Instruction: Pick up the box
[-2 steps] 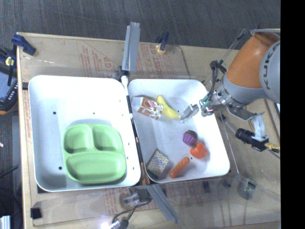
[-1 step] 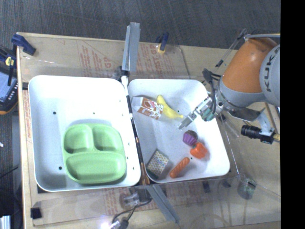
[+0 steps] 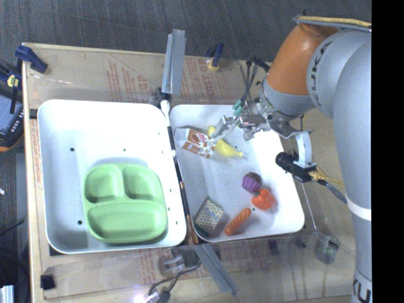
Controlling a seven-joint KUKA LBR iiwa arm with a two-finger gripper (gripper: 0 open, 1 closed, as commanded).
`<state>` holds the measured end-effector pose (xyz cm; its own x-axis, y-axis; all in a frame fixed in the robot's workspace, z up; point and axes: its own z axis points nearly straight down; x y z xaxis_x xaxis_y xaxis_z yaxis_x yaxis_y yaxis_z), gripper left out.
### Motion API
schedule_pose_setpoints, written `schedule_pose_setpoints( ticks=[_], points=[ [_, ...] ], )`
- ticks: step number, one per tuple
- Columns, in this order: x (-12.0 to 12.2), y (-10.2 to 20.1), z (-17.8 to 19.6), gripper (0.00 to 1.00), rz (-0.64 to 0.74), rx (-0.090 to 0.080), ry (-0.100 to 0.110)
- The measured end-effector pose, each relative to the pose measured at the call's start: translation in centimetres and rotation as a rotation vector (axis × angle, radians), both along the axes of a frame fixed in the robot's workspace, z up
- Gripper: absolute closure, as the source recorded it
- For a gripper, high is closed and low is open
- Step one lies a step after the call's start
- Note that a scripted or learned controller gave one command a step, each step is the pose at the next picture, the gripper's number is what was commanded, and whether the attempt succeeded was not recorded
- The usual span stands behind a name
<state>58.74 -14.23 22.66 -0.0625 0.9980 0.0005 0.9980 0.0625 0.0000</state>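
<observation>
Gripper (image 3: 228, 124) sits low over the far end of the right bin (image 3: 287, 223); fingers appear slightly parted with nothing between them, though the view is too blurred to be sure. Box (image 3: 198, 144) lies flat just left of the gripper, beside a banana (image 3: 228, 148). Green tray (image 3: 125, 202) rests in the left bin (image 3: 57, 115).

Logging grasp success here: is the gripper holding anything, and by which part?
Cannot be told. The gripper sits at the right bin's far end, beside the box and banana.
</observation>
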Motion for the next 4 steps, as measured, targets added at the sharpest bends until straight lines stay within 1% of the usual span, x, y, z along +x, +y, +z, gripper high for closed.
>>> schedule_pose_setpoints(
  ticks=[1,2,3,4],
  points=[
    [-5.8,2.9,-13.7,0.00,-0.195,0.000,0.007],
    [0.2,1.9,-13.5,0.00,-0.057,0.001,0.002],
    [5.1,1.8,-13.4,0.00,0.017,0.000,0.000],
    [6.3,1.6,-13.5,0.00,0.118,-0.004,0.024]
  ],
)
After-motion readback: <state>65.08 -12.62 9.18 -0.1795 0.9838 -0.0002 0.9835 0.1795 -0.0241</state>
